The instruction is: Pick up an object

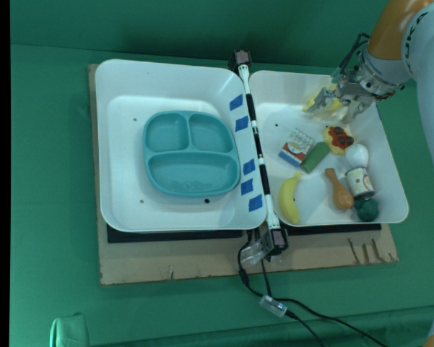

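My gripper (337,104) hangs over the far right part of the right bin (393,194). It is open, its fingers spread to either side of a yellow object (326,104) that lies at the bin's back. I see no squeeze on that object. Nearer in the same bin lie a red and yellow toy (338,139), a white egg (357,154), a small printed carton (297,147), a green block (315,157), a banana (291,197), a brown wooden piece (339,190), a small can (359,183) and a dark green ball (366,209).
The left bin (119,85) holds a teal divided plate (191,154). A black-and-white bar with blue tape tabs (254,132) runs between the bins. Cables (274,306) trail off the cardboard base at the front.
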Available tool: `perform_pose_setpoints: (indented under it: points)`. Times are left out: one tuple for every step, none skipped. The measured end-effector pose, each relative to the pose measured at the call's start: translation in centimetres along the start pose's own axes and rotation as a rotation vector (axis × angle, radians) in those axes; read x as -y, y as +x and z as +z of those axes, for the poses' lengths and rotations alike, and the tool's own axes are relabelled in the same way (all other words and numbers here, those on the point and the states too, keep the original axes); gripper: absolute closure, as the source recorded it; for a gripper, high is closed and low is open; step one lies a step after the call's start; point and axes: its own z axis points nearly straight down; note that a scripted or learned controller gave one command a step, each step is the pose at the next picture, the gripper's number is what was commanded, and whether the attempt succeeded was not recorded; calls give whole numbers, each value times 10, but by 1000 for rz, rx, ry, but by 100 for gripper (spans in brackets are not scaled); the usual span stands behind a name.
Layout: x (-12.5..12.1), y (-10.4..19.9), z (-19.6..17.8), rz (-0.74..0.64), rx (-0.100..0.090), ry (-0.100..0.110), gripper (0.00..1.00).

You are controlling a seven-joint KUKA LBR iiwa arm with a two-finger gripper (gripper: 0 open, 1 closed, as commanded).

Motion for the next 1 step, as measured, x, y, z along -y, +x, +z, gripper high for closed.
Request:
perform_pose_setpoints:
  points:
    - [100, 13, -2, 2, 5, -23, 0]
